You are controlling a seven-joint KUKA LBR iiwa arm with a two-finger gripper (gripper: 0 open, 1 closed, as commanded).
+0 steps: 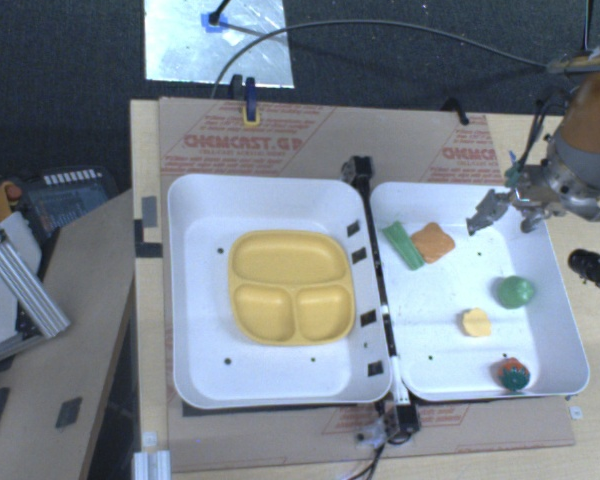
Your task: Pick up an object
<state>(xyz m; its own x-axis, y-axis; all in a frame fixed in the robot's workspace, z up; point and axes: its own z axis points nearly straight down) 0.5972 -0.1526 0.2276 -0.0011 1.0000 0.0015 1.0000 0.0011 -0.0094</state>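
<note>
From the camera view, the right bin point(570, 368) holds five small things. A green stick point(402, 245) lies near its upper left, long axis running from upper left to lower right, touching an orange piece point(435, 241) just to its right. A green ball point(516, 291) sits toward the right wall, a yellow chunk point(476, 322) lies below and left of it, and a red-and-green item point(513, 373) rests near the lower right corner. Bare white floor spreads between them. The left bin point(190, 368) carries a yellow divided tray point(291, 286), with free room all round it. The pincer point(500, 208) hangs above the right bin's upper right area with nothing between its fingers; whether they are spread is too blurred to tell. The arm is cut off at the right edge. Both bins rest on the worktop point(280, 133).
</note>
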